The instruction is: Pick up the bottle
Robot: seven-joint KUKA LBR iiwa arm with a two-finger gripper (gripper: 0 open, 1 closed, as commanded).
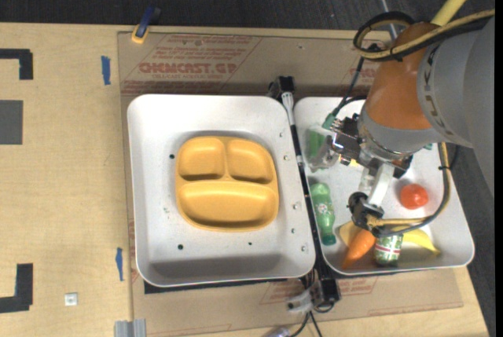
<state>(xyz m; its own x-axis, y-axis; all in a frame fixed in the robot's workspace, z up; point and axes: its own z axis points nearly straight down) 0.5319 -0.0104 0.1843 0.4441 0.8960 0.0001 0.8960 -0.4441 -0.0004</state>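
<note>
The left bin point(145, 170) holds a yellow divided plate point(228, 180) with two small compartments on its far side and one wide compartment on its near side.

The right bin point(454, 227) holds the rest. The green bottle point(321, 203) lies along its left wall, pointing near to far. At the near edge an orange carrot point(357, 247), a green and red can point(387, 247) and a yellow banana point(422, 243) are bunched together. A red-orange ball point(413, 195) sits alone towards the right.

The gripper point(330, 147) hangs over the far left part of this bin, beyond the bottle and above a pale green thing point(314, 141) that is partly hidden. Whether the gripper is apart or closed cannot be told.

The cardboard sheet point(189, 53) under the bins reads "CHEMCAST" in red. The can's label is too small to read.
</note>
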